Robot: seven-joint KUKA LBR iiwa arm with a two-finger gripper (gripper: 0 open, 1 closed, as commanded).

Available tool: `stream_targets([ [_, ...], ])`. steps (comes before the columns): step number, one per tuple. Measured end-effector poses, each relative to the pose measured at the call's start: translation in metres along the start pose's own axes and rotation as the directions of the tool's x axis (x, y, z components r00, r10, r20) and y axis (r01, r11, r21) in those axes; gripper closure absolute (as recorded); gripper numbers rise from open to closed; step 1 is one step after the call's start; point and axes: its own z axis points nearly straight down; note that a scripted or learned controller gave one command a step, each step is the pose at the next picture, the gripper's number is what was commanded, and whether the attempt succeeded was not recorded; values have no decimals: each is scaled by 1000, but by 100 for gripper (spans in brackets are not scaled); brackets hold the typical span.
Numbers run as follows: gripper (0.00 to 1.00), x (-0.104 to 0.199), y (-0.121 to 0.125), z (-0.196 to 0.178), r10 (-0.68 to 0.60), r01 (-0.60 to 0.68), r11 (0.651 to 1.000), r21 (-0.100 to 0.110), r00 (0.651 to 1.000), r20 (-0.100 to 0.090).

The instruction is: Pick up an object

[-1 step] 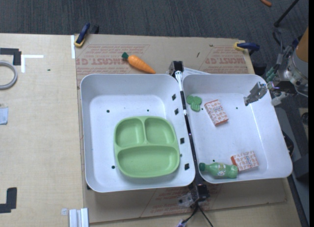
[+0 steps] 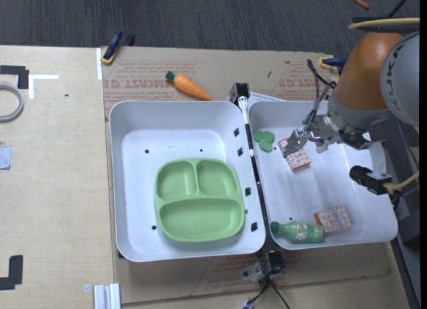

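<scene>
Toy carrot (image 2: 189, 86) on cardboard (image 2: 153, 74) behind the bins; blue clamp (image 2: 112, 46) at its corner.

The arm (image 2: 383, 67) is cut off by the right edge.

Bench (image 2: 53, 187): pale wood, with a brown cardboard sheet (image 2: 153, 74) laid over its middle. Two white bins sit side by side on the cardboard, left bin (image 2: 127, 167) and right bin (image 2: 373, 227). A toy carrot (image 2: 188, 85) lies on the cardboard behind the left bin. A blue clamp (image 2: 112, 46) grips the sheet's far corner.
</scene>
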Motion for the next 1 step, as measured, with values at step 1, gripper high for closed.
stream_targets([
  [1, 0, -7, 1, 56, -190, 190, 982, -1, 982, 0],
])
